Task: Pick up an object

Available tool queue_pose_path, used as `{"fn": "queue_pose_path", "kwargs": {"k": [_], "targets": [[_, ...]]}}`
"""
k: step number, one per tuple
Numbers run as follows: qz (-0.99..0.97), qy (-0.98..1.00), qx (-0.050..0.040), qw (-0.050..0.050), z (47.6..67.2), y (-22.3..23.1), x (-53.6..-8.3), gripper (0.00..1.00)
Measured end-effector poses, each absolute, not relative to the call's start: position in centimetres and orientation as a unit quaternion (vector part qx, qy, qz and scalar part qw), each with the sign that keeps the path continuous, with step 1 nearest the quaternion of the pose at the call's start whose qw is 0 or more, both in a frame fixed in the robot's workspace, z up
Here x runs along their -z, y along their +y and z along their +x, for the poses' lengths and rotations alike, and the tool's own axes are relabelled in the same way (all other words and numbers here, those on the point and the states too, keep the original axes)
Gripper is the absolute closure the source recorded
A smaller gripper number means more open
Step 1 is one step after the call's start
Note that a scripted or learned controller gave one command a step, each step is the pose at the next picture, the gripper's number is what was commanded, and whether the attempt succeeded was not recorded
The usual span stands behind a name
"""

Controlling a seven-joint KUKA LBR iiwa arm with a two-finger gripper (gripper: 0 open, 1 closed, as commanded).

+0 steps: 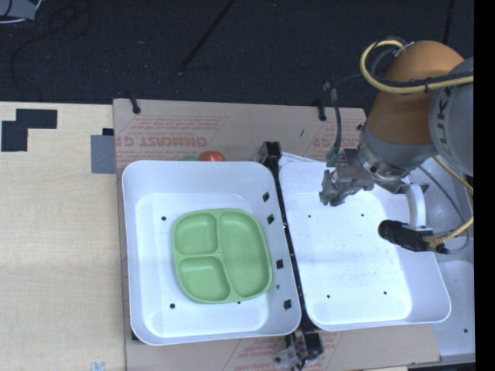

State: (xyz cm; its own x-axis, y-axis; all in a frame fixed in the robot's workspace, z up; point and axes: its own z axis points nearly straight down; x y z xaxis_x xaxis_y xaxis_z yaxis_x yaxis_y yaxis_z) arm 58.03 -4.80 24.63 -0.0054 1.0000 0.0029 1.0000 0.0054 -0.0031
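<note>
- The green plate [222, 255] is lying flat in the left bin [147, 199], pretty much in the middle of its floor. It's a divided plate with three compartments, and it's the obvious thing to pick up here.
- The gripper [334, 193] is hanging well to the right of the green plate, over the far part of the right bin [363, 300], just past the black divider [280, 230] that's running between the two bins.
- Honestly I can't tell how the gripper is set (it's a small dark blob from this angle), and nothing is showing in its grasp.
- The arm [410, 107] is reaching in from the far side of the divider, orange band up top, so it's going to have to cross over that divider to get at the green plate.
- My guess is the task is barely getting started, since the green plate is sitting untouched.
- Flat and low like that, the green plate is probably only offering its rim for a pinch, so a slip is looking likely.
- Behind the green plate, just outside the left bin's far wall, something small and red [211, 157] is peeking out on the cardboard [232, 130] covering the tabletop.
</note>
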Motion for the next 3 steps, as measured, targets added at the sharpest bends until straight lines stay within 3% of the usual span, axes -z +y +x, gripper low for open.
{"fn": "queue_pose_path", "kwargs": {"k": [3], "targets": [[-0.705,-0.709,-0.0014,0.002,55.7,10.7,-22.7,1.00]]}}
